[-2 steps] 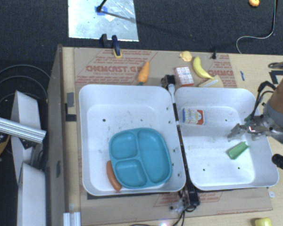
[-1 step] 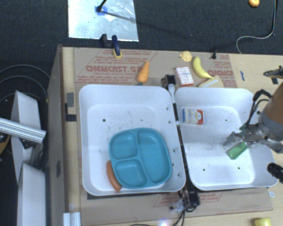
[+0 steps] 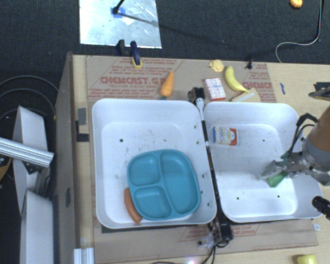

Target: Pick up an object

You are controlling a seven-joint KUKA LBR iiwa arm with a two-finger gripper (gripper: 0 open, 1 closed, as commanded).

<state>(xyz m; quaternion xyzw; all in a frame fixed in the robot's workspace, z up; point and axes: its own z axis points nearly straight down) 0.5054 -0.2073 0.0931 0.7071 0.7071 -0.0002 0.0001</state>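
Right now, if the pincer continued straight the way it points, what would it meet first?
The pincer points left and downward over the right bin, with a green object at its tip. It would probably meet that object first, though depth is unclear.

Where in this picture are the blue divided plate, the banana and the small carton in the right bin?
blue divided plate point(image 3: 164, 183): camera view, on the ridge where its compartments meet.
banana point(image 3: 234, 79): camera view, middle of its curved body.
small carton point(image 3: 224, 136): camera view, centre of its printed face.

Robot lab: cardboard-topped bench, twin white bins, floor cables.
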